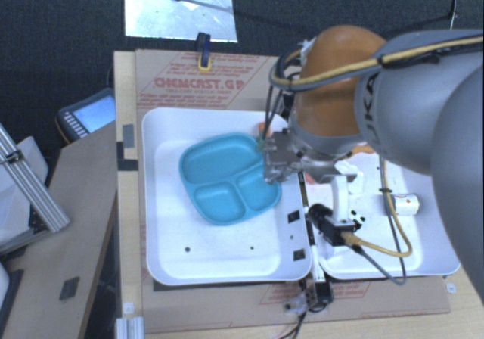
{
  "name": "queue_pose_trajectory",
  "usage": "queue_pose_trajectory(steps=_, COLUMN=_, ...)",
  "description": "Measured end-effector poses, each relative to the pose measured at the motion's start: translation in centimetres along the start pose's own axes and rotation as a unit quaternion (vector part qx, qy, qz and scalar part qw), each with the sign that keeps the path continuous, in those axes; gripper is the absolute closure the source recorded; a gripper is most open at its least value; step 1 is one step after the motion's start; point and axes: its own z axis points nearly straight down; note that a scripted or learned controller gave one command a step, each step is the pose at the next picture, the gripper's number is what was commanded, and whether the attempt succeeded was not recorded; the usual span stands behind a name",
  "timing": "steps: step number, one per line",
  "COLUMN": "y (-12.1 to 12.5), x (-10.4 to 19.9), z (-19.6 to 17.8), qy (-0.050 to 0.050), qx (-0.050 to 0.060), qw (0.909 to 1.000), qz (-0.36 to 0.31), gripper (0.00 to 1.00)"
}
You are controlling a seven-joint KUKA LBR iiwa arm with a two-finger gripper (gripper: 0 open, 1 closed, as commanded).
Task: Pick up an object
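Camera view — arm [378,103] over plate [227,178]

Even, soft overhead light; the white bins [227,269] look bright, shadows are faint, and the whole picture is slightly blurred.

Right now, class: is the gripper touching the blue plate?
Cannot tell. In the camera view the gripper overlaps the blue plate's right edge, but the slanted view hides any contact or gap.
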Motion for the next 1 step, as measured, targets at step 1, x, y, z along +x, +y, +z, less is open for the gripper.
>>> queue_pose_trajectory(steps=1, y=0.06, x=-0.32, z=-0.02, qy=-0.001, qx=0.0, qw=1.0, qz=0.003, gripper=0.0)
